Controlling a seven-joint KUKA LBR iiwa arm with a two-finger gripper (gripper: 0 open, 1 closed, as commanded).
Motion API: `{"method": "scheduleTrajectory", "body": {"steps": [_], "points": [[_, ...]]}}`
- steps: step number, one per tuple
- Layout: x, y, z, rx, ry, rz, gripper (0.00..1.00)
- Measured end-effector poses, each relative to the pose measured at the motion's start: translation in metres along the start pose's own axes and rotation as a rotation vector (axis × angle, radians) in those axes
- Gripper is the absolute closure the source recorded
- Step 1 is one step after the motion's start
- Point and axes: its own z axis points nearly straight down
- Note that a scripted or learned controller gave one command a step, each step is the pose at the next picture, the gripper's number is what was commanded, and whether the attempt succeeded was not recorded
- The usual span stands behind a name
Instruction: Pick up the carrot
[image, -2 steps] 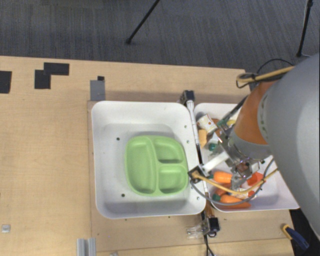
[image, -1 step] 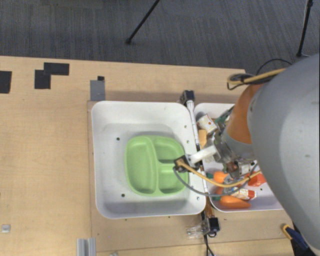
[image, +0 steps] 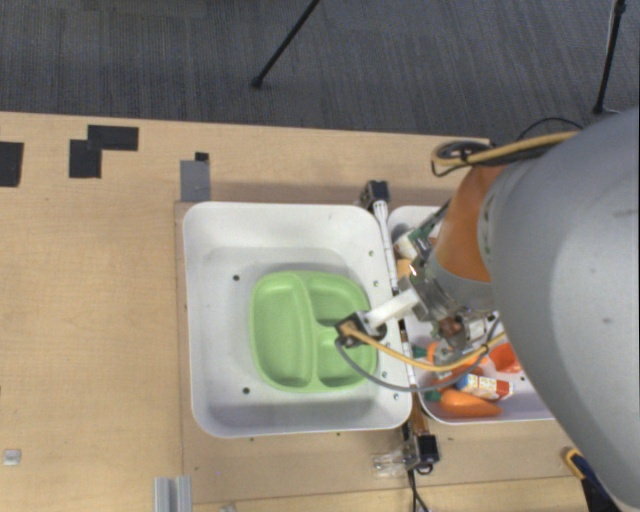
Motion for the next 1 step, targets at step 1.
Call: {"method": "scheduleTrajectory", "body": {"steps": [1], "points": [[-0.0056, -0.0116, 0.0004, 0.001, -0.001, 0.069, 0.0]]}}
